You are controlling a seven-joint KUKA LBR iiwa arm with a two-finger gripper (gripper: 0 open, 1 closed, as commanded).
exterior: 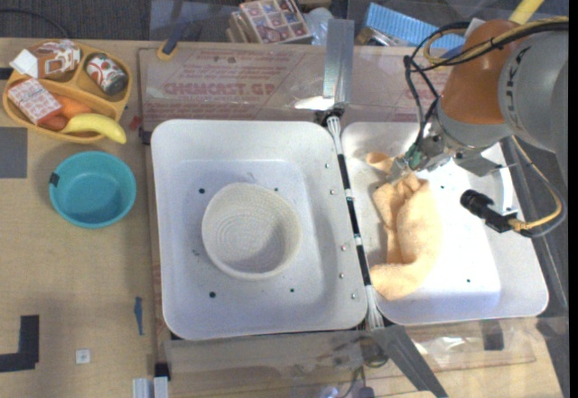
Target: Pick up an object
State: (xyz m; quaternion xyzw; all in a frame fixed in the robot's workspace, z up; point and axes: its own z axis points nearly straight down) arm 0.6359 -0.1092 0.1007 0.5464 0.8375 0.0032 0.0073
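Right bin (pixel 519 297): shallow, white, taken here as the reference point. A pale orange cloth (pixel 406 229) lies crumpled inside it, along the side nearest the left bin (pixel 181 297). The cloth runs from the right bin's far end down to near its front edge, where it bunches into a thick fold.

The gripper (pixel 417 157) sits low over the far end of the cloth, inside the right bin's far left part. Whether the jaws are open or closed cannot be told from this slant, nor whether they touch the cloth. No fabric is seen lifted. The arm (pixel 474 80), with its orange band, reaches in over the right bin's far right corner.

The left bin stands just beside the right bin, their rims meeting. A white woven bowl (pixel 250 229) sits in the middle of it, upright and well apart from the cloth.

On the worktop (pixel 72 297), well to the left of the right bin and beyond the left bin: a teal bowl (pixel 92 189), and behind it a yellow tray (pixel 11 97) holding a banana (pixel 95 126) and other toy food.
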